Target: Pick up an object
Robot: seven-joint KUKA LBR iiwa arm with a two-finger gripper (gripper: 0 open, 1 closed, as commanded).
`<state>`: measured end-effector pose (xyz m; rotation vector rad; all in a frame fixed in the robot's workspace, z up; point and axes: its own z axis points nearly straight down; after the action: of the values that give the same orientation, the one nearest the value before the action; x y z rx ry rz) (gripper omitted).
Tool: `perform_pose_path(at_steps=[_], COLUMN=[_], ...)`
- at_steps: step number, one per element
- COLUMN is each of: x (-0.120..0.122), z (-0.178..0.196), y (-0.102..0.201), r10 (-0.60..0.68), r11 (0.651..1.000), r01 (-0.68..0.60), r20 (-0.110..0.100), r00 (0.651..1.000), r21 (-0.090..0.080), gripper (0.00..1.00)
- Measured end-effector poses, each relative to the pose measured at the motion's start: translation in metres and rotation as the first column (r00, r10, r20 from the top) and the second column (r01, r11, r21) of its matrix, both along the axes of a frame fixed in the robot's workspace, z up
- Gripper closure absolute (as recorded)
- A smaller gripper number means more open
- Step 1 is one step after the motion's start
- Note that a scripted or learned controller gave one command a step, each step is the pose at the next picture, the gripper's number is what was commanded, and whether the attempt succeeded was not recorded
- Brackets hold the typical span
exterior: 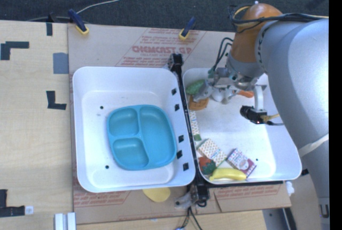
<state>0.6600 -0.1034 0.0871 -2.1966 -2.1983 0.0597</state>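
Note:
My gripper (212, 92) is low in the far left part of the right bin (283, 148), under the orange band of the arm. A green item (194, 86) and a brown-orange item (198, 104) lie right beside it, against the bin's left wall; I cannot tell whether either one is held. A small orange piece (246, 94) shows just right of the wrist. At the bin's near end lie a yellow banana (228, 174), a chequered packet (210, 150), a small box (241, 161) and a red piece (205, 161).
The left bin (88, 90) holds a blue divided plate (141, 136). A black part with a cable (253, 114) hangs off the arm over the right bin. A yellow disc (156, 194) lies on the cardboard in front of the left bin.

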Motion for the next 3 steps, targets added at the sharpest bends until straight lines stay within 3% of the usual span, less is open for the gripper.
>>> perform_pose_path(at_steps=[1,2,3], x=[0.000,-0.007,-0.007], z=[0.000,0.008,0.017], y=[0.000,0.003,0.005], r10=[0.000,-0.002,-0.003], r11=[1.000,1.000,1.000], r01=[0.000,0.002,0.003], r20=[0.000,0.030,0.029], r00=[1.000,1.000,1.000], r21=[-0.001,0.000,0.006], gripper=[0.00,0.00,1.00])
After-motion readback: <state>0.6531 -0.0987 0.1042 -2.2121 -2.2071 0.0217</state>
